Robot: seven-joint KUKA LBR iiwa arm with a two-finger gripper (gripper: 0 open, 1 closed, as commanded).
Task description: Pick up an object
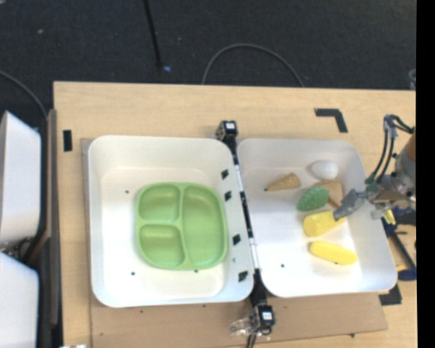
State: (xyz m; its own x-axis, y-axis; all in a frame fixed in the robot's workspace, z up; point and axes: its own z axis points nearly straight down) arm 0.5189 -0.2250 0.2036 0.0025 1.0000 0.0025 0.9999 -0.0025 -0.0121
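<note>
Jaws (pixel 346 207) low in right bin (pixel 275 278), state unreadable. Yellow block (pixel 320 224) just beside, green piece (pixel 313 198) near. Advice: centre over one item, descend straight.

We see a light wooden bench (pixel 167 107) on dark carpet floor (pixel 72 27), black cables (pixel 250 53) trailing across it, white boxes (pixel 14 187) at left.

Arm (pixel 402 183) cut off at right edge
</note>
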